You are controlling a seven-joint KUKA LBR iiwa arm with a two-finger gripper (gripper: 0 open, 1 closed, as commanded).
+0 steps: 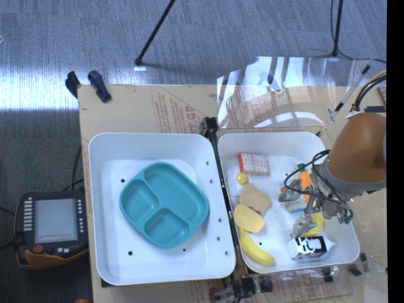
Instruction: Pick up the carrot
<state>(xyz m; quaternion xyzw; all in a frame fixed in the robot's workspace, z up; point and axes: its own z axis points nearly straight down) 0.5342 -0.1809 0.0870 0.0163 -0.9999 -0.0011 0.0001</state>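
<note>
The carrot [305,180] shows as a small orange piece in the right bin [278,137], near its right wall, partly hidden by the arm's cables. My gripper [307,223] hangs low over the right bin's near right part, just in front of the carrot and beside a small carton [291,202]. A yellow item [316,223] lies right under the gripper. The wrist and its cables hide the tips.
The right bin also holds a pink box [254,163], a small yellow ball [242,178], a bread slice [254,197], a yellow round piece [249,218], a banana [255,248] and a black-and-white packet [309,245]. A teal divided plate [164,204] lies in the left bin [101,169].
</note>
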